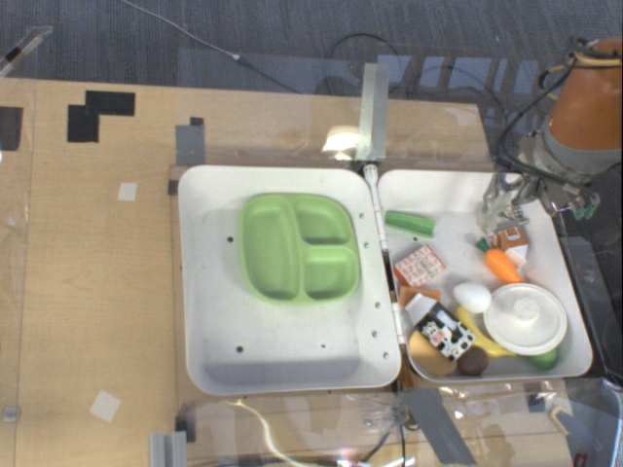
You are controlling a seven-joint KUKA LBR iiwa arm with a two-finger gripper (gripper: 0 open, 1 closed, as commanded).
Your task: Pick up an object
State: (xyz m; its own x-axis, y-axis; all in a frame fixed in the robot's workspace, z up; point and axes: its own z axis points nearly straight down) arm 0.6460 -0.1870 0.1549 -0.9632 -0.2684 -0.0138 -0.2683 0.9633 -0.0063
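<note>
Red printed box [420,265] | label text unreadable | end effector [502,214] above right bin [580,300] | grip state: cannot tell

Grey arm [584,115] from the right, gripper [502,212] pointed down, low.

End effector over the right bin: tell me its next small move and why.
Probably a short drop straight down. The end effector hangs above the right bin, with a carrot and a small box just beneath it; nothing shows between its fingers.

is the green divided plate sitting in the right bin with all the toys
No, the green divided plate lies alone in the left bin.
</note>
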